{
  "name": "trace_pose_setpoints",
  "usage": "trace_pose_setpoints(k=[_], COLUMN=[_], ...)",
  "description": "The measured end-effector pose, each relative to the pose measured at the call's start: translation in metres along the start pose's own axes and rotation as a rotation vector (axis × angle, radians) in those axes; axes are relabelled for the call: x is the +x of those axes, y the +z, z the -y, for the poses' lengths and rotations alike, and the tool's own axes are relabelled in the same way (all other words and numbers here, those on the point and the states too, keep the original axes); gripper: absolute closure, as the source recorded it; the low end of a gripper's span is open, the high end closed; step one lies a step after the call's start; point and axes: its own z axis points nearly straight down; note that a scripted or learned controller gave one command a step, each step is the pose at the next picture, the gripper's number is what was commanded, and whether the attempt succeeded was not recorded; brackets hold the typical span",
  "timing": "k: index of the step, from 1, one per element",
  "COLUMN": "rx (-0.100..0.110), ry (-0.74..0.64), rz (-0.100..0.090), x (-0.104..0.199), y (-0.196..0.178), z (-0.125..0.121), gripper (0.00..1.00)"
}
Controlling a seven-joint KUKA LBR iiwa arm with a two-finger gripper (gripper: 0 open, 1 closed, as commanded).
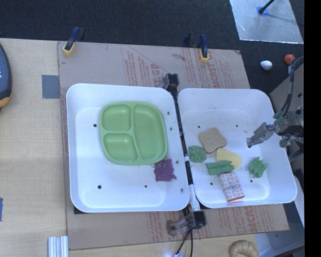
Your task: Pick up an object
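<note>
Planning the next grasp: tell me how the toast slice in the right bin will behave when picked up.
The toast slice looks like a flat, thin toy piece, so probably stiff and light. Lying flat on the right bin floor, it may be hard to pinch and could slide. It seems unlikely to roll.

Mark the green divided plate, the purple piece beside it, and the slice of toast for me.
green divided plate (134,133): camera view, on the ridge between its compartments.
purple piece (164,170): camera view, on its middle.
slice of toast (212,140): camera view, on the centre of its brown face.
</note>
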Motion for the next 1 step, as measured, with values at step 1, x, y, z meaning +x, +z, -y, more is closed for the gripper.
trace_pose_setpoints(k=[1], rx=[0.012], ry=[-0.005], rz=[-0.004], x=[0.0431], y=[0.1121], z=[0.0059], gripper=[0.00])
